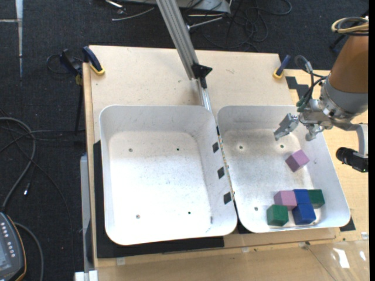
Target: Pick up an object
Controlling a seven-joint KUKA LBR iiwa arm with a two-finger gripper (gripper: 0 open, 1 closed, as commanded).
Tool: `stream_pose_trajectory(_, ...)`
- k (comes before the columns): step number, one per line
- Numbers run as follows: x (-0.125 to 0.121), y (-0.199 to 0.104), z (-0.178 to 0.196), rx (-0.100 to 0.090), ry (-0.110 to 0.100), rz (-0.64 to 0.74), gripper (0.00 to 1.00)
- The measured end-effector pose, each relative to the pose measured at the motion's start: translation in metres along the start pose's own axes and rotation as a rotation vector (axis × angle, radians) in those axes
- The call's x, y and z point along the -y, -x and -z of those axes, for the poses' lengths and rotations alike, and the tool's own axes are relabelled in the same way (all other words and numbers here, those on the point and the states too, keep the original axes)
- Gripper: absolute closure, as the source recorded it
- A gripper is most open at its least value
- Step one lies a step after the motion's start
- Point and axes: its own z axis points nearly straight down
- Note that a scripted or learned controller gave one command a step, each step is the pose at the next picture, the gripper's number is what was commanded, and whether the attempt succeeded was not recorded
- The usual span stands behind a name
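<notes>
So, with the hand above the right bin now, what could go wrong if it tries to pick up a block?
1. The hand is open and holds nothing. It sits above and left of the lone purple block, so a straight descent may miss it.
2. The pink block, blue block and two green blocks are packed together near the right bin's front wall. The fingers may not fit between them, or may push neighbours.
</notes>
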Motion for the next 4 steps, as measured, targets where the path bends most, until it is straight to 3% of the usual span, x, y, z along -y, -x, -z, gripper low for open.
stream_pose_trajectory(1,0.032,0.05,-0.099,0.007,0.015,-0.005,0.0)
stream_pose_trajectory(2,0.024,0.014,-0.085,0.005,0.011,0.003,0.0)
stream_pose_trajectory(3,-0.013,0.035,-0.111,0.001,-0.001,-0.004,0.0)
stream_pose_trajectory(4,-0.057,-0.016,-0.12,0.002,0.008,0.005,0.0)
